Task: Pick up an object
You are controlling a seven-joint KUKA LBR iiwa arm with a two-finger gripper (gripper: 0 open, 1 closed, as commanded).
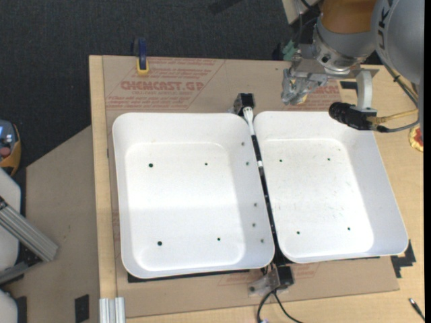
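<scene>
Evidently, little of the task can be counted as done. The gripper [297, 93] is seen hanging past the far rim of the right bin [377, 180], over the cardboard sheet [175, 79] and not over the bin floor, with the orange-banded wrist and grey arm [377, 12] rising behind it. Its fingers are pointed downward, but their ends are blurred and crowded together, so how far they are parted cannot be told; nothing is seen caught between them, and no hold can be claimed. No loose object to be picked is made out in either bin: the floor of the right bin, just below and in front of the gripper, is marked by a few dark dots and fine specks, and the left bin [128, 200], further off to the gripper's far side across the black divider strip [259, 173], carries four similar dots. Where the task's thing lies therefore cannot be said. A black fitting [350, 115] is seen at the right bin's far rim, near the gripper, and a blue and yellow clamp [141, 54] well apart from it at the far edge of the board. It is judged that locating, descent, closing and lifting are all left to be carried out.
</scene>
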